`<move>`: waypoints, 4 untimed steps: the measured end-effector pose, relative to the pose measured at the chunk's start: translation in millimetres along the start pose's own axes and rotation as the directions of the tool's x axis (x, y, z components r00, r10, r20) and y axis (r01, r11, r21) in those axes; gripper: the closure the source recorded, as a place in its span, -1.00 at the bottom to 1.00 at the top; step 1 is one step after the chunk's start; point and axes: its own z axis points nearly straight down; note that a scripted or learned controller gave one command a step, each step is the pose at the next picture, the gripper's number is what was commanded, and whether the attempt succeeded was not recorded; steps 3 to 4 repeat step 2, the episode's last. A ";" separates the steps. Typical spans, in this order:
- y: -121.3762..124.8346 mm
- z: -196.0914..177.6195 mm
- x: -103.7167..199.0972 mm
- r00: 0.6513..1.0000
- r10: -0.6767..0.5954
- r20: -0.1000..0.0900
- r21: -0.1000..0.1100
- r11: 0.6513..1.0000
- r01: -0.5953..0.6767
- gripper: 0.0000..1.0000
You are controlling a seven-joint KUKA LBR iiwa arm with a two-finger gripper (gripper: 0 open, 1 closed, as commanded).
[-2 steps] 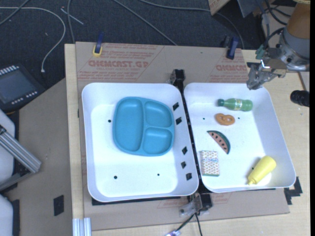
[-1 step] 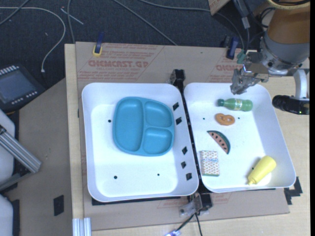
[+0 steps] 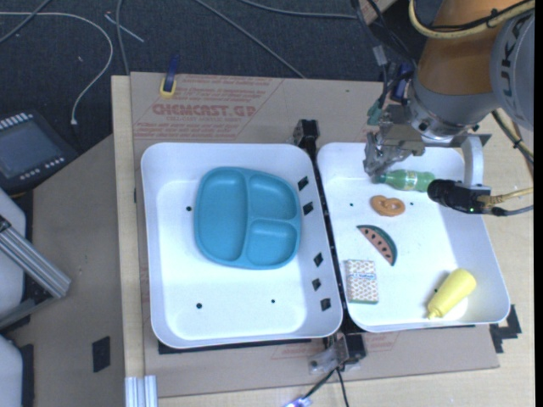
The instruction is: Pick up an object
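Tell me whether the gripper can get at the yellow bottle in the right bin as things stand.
Probably yes. The yellow bottle lies alone near the right bin's front corner, nothing on or against it; the watermelon slice and checkered packet lie apart. The gripper is by the green bottle at the back.

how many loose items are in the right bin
5: a green bottle at the back by the hand, a pretzel just in front, a watermelon slice mid-bin, a checkered packet front left, a yellow bottle front right. The arm may hide more.

Grey arm [image 3: 475,49] reaches in from the right, tool [image 3: 379,170] pointing down
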 end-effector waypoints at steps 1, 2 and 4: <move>-8.7 21.8 49.5 1.000 -0.001 0.000 0.001 1.000 0.001 1.00; -6.9 29.3 110.4 1.000 -0.002 0.000 -0.002 1.000 0.002 1.00; -6.9 29.3 110.4 1.000 -0.002 0.000 -0.002 1.000 0.002 1.00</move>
